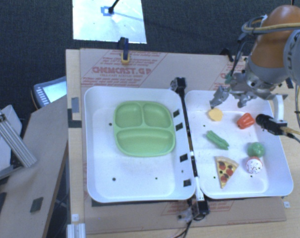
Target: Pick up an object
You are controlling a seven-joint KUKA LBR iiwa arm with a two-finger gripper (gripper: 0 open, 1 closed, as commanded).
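From above, the right bin (pixel 276 182) holds six small toy foods. A yellow rounded piece (pixel 215 114) lies toward the bin's 11 o'clock corner, smooth and pale, about the colour of a lemon. A red-orange pepper (pixel 245 120) sits near it at 3 o'clock from the yellow piece. A green pea pod (pixel 217 139) lies slantwise near the bin's middle. At 5 o'clock from the pod rests a pizza slice (pixel 225 170), its point aimed at 6 o'clock, with red toppings on yellow. A green rounded vegetable (pixel 256 148) sits toward the bin's 3 o'clock side, touching or just above a white ball with red speckles (pixel 254 166).

The gripper (pixel 231 97) hangs over the bin's 12 o'clock edge with its two grey fingers spread apart, nothing between them; the left fingertip is just above the yellow piece.

The left bin (pixel 97 182) holds a light green divided tray (pixel 143 128) with three compartments.

The cardboard sheet (pixel 150 66) under the bins bears faded red lettering that reads roughly "CHEMCAST GP". A yellow clamp (pixel 125 53) grips its 12 o'clock edge.
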